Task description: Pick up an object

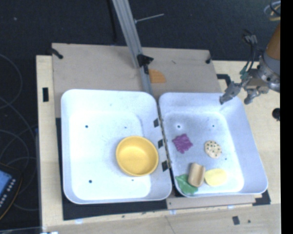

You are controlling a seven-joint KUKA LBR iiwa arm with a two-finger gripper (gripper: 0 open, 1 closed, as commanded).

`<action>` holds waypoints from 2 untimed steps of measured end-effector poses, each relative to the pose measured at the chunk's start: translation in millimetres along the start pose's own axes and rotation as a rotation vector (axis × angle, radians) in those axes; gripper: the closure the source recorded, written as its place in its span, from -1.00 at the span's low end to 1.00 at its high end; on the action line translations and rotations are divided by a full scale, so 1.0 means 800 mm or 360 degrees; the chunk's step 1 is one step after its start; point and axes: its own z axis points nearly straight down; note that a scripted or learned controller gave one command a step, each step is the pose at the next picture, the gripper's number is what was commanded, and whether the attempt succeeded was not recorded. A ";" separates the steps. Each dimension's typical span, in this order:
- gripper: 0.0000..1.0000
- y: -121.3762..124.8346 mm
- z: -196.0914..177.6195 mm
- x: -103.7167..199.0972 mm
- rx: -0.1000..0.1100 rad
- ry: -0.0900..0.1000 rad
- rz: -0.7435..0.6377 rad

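Observation:
My gripper (pixel 238 95) hangs at the far right corner of the right bin (pixel 234 112), its two fingers spread open with nothing between them. In that bin lie a purple lump (pixel 182 143), a spotted cookie-like piece (pixel 213 149), a yellow lemon-shaped piece (pixel 215 177), a tan cylinder (pixel 196 174) and a green piece (pixel 185 185) partly under the cylinder. All of them sit well below and to the left of the gripper. A yellow bowl (pixel 136 156) rests in the left bin (pixel 88 130).
A slanted metal post (pixel 129 30) rises behind the seam between the bins. An orange patch (pixel 156 76) marks the board behind them. A tablet (pixel 0 186) lies at the lower left, off the bench.

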 end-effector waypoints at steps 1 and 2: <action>-1.00 0.004 0.078 -0.002 0.0003 0.0001 0.0001; -1.00 0.005 0.131 0.000 -0.0002 0.0000 -0.0003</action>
